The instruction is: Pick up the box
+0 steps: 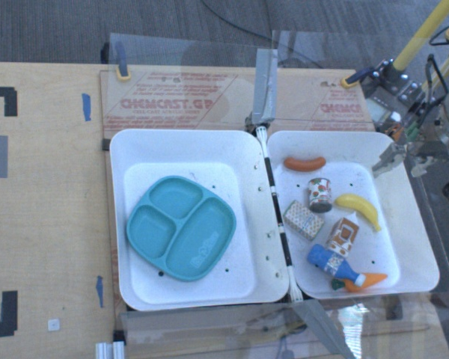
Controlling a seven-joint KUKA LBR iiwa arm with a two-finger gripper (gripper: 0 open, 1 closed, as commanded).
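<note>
Two white bins sit side by side on the surface; the left bin (pixel 127 163) holds a teal divided plate (pixel 181 227). The right bin (pixel 411 223) holds the box (pixel 304 220), a small patterned carton near its left wall, lying just beside a can (pixel 319 194), with a sausage (pixel 304 163), a banana (pixel 358 209), a brown carton (pixel 343 235) and a blue bottle (pixel 328 260) around it. The jaws (pixel 393 155) hang over the bin's far right corner, well apart from the box; whether they stand open or closed cannot be told. Nothing is lifted yet: approach, grasp and lift all remain.

Plate (pixel 181 227) in left bin (pixel 127 148); box (pixel 304 220) in right bin (pixel 419 268).
</note>
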